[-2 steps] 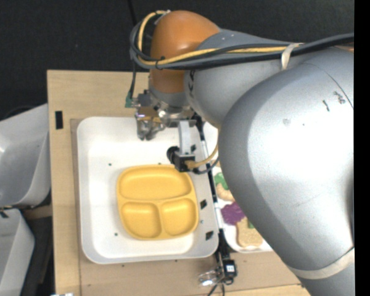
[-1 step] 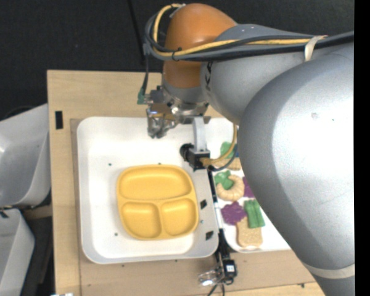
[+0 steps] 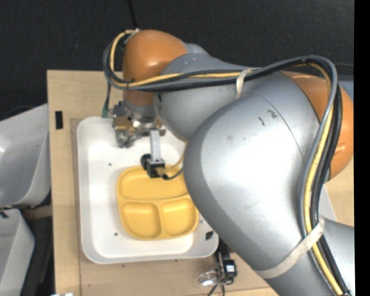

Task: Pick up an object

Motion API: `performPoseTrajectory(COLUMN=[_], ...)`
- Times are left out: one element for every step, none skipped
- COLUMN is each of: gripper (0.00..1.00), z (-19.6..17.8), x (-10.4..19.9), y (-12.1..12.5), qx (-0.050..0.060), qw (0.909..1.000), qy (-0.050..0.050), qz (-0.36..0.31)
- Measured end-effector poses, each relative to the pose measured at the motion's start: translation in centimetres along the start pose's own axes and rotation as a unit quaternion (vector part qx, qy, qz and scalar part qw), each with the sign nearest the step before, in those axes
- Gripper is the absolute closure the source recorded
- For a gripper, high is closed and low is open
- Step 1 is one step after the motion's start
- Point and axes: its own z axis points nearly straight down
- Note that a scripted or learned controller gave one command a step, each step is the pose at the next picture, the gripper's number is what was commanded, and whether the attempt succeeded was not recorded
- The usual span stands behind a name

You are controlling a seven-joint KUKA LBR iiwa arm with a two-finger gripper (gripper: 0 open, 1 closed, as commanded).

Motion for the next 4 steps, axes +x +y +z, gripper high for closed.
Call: performPoseTrajectory(gripper=[1.00,1.00,1.00,1.00], z=[-1.1,-2.1,-2.6,-4.4], x=[-0.4,-1.5,-1.6,-0.5], y=[0.0,-0.2,-1.3,-8.4], qx=[-0.002,-0.002,-0.004,-0.001], qw=[1.0000,1.0000,1.0000,1.0000], qy=[-0.002,-0.001,-0.001,0.000], qz=[0.001,-0.001,0.000,0.002])
